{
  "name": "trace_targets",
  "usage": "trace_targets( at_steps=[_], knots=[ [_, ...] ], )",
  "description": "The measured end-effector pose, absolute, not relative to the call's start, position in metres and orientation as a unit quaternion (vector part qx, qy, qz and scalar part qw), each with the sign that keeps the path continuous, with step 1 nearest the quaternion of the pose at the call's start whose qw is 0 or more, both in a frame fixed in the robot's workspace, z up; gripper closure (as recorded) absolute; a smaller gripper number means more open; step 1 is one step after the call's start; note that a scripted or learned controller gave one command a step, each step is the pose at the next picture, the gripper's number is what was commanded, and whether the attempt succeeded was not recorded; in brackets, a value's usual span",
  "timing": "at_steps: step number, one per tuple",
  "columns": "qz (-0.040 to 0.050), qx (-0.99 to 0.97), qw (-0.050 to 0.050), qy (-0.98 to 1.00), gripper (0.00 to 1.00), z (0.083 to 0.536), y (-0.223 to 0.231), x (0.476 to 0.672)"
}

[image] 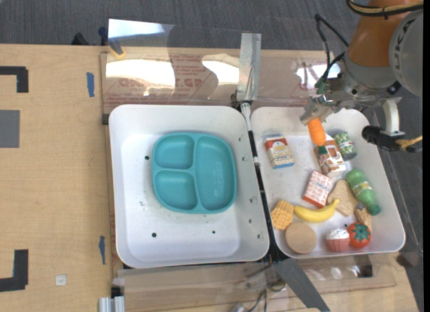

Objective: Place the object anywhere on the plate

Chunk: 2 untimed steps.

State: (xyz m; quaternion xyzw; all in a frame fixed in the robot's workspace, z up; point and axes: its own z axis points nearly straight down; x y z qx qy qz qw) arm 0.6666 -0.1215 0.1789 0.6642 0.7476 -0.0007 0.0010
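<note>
**Jaws hard to read as arm hangs over crowded toy bin**

Jaws cannot be judged wide or narrow from this slanted overhead view: the gripper (321, 107) is a small tangle of grey metal and cable at the far edge of the right bin (393, 223), and its tips merge with the clutter beneath.

Just below it, touching or nearly so, lies a small orange piece (316, 132), carrot-like in shape. Whether it is gripped or merely resting under the tool cannot be told. It is the likeliest object for the task, being the one nearest the tool.

It looks like moulded plastic play food: light, rigid, not fragile, but smooth and tapered, so it could squirt out of a pinch. A hold across its thicker middle, square to its long axis, seems safest.

The teal plate (195, 171), divided into three compartments, sits in the middle of the left bin (127, 169), well apart from the orange piece.

Neighbours crowd the pick: a small printed box (331, 158) touches the piece's lower end, with a green can (345, 144) just beside it. A milk carton (279, 152) lies nearer the divider. Farther down are a banana (317, 212), a green bottle (363, 191) and a waffle (283, 215).

The arm's upper part is cut off at the frame's right, and the orange piece's top end is lost against the gripper.
</note>
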Motion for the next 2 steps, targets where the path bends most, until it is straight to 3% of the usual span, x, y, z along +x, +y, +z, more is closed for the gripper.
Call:
trace_targets(
  at_steps=[1, 2],
  knots=[
    [0.0018, 0.643, -0.002, 0.766, 1.00, 0.2007, 0.0135, 0.6109],
    [-0.0007, 0.647, -0.001, 0.763, 0.00, 0.1992, 0.0070, 0.6103]
  ],
)
